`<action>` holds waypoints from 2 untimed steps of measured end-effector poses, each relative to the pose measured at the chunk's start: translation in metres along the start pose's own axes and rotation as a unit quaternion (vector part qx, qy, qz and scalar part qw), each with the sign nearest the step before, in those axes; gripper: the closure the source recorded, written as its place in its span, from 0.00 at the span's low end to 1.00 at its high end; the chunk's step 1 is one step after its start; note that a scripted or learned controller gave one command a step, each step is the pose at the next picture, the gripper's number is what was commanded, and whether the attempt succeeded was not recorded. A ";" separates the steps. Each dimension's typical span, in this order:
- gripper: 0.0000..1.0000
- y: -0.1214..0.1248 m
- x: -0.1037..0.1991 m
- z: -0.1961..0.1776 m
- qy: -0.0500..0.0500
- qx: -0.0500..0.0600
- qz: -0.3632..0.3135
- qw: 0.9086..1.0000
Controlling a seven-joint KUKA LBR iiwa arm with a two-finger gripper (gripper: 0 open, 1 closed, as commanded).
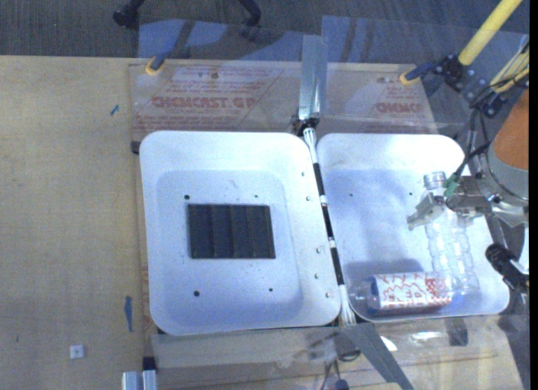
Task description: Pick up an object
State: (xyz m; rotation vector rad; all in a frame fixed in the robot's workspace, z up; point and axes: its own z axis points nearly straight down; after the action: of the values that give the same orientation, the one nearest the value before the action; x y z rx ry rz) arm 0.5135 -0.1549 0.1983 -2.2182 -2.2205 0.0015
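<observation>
A clear plastic bottle [450, 250] is seen upright near the right edge of the right bin [370, 212], and a red-and-white labelled bottle [402, 291] lies along that bin's front edge. The claw [437, 203] is positioned at the upright bottle's cap; its opening cannot be determined. A dark ribbed panel [230, 230] is noted at the centre of the left bin [168, 296].

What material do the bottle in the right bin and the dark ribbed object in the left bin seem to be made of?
The bottle looks like clear, glossy plastic: the white bin shows through its ribbed body, and it carries a red and white label. The dark ribbed object looks matte, perhaps rubber or plastic; the view leaves this open.
</observation>
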 end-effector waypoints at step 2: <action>0.00 0.078 -0.053 0.105 0.007 -0.003 0.055 0.998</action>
State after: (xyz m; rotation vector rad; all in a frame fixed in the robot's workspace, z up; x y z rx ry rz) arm 0.5908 -0.2077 0.0926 -2.3329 -2.0915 -0.0199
